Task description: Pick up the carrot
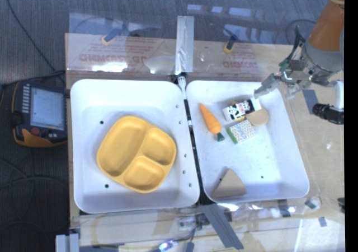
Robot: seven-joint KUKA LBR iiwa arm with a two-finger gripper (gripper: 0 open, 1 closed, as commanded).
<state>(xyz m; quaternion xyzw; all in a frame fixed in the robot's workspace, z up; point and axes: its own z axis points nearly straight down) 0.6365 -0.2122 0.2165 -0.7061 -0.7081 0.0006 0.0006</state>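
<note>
— Yellow divided plate (138,152) fills the left bin (84,133); and the right bin (291,155)?

— Carrot (211,119) lies there, upper left, running diagonally, green end (221,136) toward the front, patterned blocks (241,117) just beside it. Gripper (267,87) hovers at the far rim, apart; finger state unclear.

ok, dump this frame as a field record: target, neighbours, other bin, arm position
target: orange toy carrot with green tip, lying in the right white bin, near its left wall
neighbours: black-and-white printed small box, tan round piece, green speckled flat block, all right of the carrot, apart from it
also in right bin: brown wedge-shaped piece, near the front edge
left bin: yellow plastic divided plate
end effector: over the right bin's back right corner, away from the carrot, holding nothing
task state: carrot not yet picked
</note>
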